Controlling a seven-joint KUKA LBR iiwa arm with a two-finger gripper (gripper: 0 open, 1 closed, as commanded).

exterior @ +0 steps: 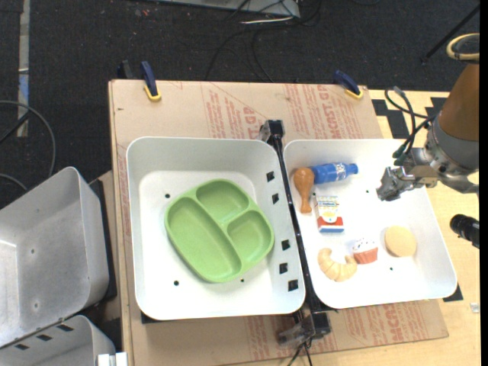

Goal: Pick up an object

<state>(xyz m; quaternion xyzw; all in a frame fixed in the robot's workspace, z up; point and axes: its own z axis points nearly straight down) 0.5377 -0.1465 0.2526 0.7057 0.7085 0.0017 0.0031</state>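
Croissant [338,266] at right bin [435,227] front; round bun [399,242] nearest claw [390,184], lying just toward front from it; claw spread unclear, cannot tell.

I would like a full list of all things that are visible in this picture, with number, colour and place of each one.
left bin: 1, white, left half of the bench
divided plate: 1, green, three compartments, in the left bin
right bin: 1, white, beside the left bin
bottle: 1, blue with white cap, lying at the right bin's far left
drumstick: 1, brown, just left of the bottle
small carton: 1, white and red, below the bottle
croissant: 1, tan, near edge of the right bin
cupcake: 1, white and red, touching the croissant
bun: 1, pale orange, right of the cupcake
clamps: 2, blue and yellow, bench's far edge
gripper: 1, grey, over the right bin's far right
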